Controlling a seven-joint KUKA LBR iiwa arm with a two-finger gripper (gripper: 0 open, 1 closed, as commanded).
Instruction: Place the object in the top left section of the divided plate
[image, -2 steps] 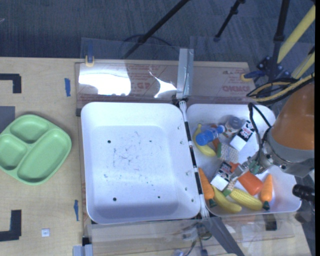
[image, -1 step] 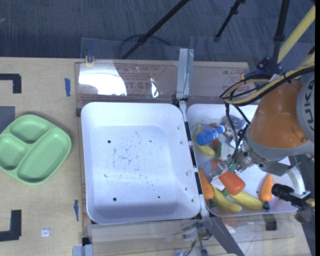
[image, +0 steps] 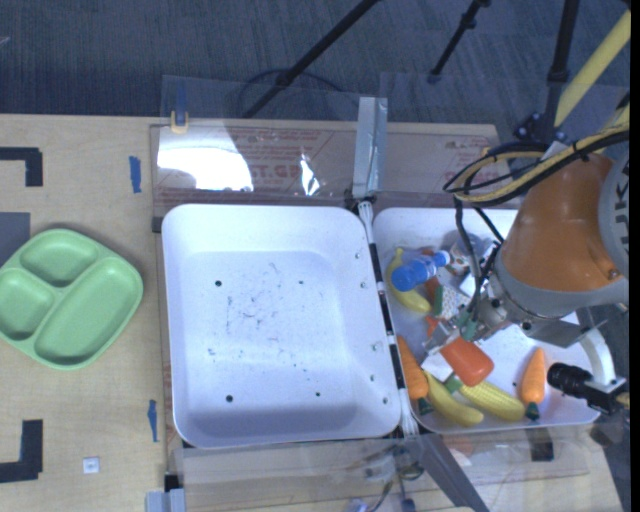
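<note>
Hovering low in right bin (image: 560, 425), pincer (image: 462, 328) sits over orange-red toy (image: 468, 361) among plastic food; grip state unreadable. Toy likely light, hard, slick; take across its narrow width. Green divided plate (image: 66, 297) far left on desk (image: 75, 160)

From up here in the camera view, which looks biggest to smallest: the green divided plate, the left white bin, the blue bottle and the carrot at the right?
1. Left white bin
2. Green divided plate
3. and 4. Blue bottle and carrot: they look about alike, so I won't rank them.
</note>
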